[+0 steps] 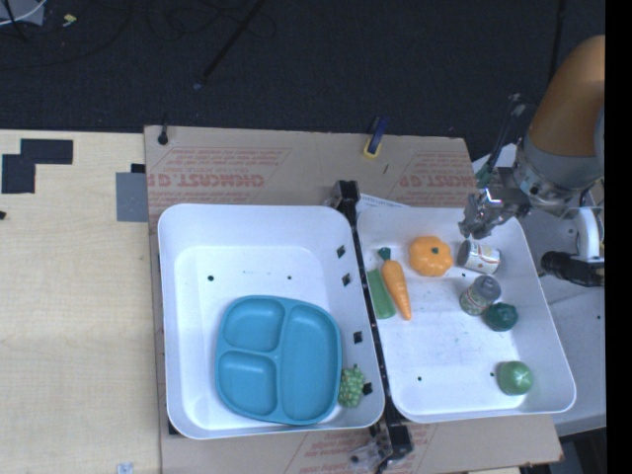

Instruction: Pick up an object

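While we hover at the right bin's point(553, 363) far right corner, these are our notes:

Gripper: our gripper point(481, 217) hangs over the bin's upper right part; we cannot tell how it is set, and we see nothing held in it.
Nearest thing: a small white cup point(482, 257) lies on its side just below the gripper, toward the camera.
Others: a pumpkin point(431, 256) lies to its left, a carrot point(396, 288) and a green stick point(379, 292) further left by the divider, both with their long axes running near to far.
Nearer side: a grey jar point(481, 294), a dark green ball point(503, 316) and a green lime point(513, 376) sit toward the front right.
Room: the cup lies near the right wall; open floor spreads mid-bin.
Left bin point(197, 235): a blue plate point(277, 359), with grapes point(351, 387) at its edge.
Judgement: the cup looks the likeliest target, a short drop down.
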`<action>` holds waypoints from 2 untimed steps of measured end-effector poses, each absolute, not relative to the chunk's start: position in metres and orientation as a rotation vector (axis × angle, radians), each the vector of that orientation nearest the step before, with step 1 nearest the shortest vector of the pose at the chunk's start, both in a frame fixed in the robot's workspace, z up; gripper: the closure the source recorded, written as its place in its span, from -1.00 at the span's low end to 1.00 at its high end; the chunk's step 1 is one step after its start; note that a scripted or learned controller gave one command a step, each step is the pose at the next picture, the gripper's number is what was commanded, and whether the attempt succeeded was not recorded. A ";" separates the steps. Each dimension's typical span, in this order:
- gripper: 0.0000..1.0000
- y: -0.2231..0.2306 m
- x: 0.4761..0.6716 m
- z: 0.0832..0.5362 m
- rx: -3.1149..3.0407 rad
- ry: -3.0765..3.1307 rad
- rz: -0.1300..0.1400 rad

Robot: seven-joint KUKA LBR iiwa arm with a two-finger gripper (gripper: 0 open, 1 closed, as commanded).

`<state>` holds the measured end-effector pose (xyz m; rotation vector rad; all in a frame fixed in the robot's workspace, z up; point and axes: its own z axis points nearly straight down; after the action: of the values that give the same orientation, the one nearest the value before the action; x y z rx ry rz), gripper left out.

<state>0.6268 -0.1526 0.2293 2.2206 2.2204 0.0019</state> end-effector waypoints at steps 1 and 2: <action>1.00 -0.126 0.575 0.237 2.228 2.222 -0.003; 1.00 -0.099 0.523 0.225 2.230 2.223 -0.005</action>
<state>0.5226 -0.0989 0.2255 2.2298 2.2232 -0.0052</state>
